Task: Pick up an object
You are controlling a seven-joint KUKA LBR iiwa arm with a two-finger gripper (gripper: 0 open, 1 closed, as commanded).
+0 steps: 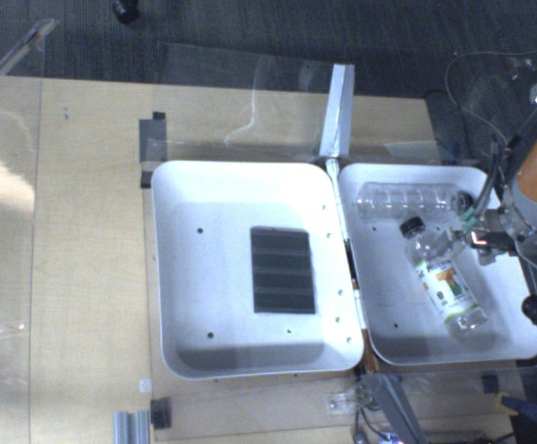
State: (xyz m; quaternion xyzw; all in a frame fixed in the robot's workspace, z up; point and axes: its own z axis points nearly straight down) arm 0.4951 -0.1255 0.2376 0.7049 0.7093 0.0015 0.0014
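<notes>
- I am seeing the bottle (442,280) lying flat in the right bin (379,331), not yet lifted.
- I am watching the gripper (479,236) hanging just beside its upper end; I cannot tell its grip.

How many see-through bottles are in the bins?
2. A clear bottle lies along the right bin's far wall. A labelled bottle with a black cap lies slanted mid-bin. The arm may hide more.
</notes>
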